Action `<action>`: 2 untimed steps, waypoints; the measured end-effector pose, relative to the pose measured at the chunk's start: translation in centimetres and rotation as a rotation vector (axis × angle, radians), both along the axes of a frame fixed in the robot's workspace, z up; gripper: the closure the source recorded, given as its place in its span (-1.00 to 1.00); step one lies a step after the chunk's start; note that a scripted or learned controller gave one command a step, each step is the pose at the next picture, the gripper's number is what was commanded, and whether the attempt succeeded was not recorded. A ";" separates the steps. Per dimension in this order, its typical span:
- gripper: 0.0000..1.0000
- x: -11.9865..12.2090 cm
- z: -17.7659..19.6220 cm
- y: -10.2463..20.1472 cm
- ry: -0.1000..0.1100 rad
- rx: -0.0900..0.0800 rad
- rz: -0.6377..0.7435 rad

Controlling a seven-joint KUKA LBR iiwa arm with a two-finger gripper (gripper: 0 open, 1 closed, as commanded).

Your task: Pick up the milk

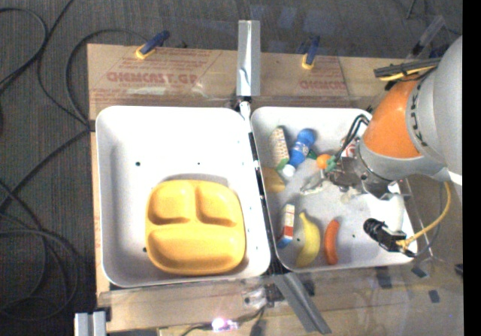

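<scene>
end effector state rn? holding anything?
End effector: cannot be told; it sits low in the right bin, near the blue-capped bottle.

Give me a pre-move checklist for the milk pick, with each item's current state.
1. Milk located: cannot tell. The small carton lying beside the banana in the right bin may be it, but its label is too small to read.
2. Carton free to grasp: not ok. The banana lies right against it, and the bin wall is close on its other side.
3. Gripper over the carton: not ok. It sits further back in the bin, near the blue bottle.
4. Fingers ready to close: cannot tell.
5. Gripper free of any item: cannot tell.
6. Left bin uninvolved: ok. It holds the yellow tray, away from the arm.
</scene>
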State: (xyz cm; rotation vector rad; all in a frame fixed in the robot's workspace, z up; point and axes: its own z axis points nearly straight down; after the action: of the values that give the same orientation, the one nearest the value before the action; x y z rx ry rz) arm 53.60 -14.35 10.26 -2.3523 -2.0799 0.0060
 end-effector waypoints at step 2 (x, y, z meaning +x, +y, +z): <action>-1.00 8.3 1.0 -6.8 -0.028 -0.006 0.111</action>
State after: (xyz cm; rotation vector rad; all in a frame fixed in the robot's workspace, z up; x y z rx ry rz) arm 61.88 -21.14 11.29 -2.2501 -2.2233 -0.0198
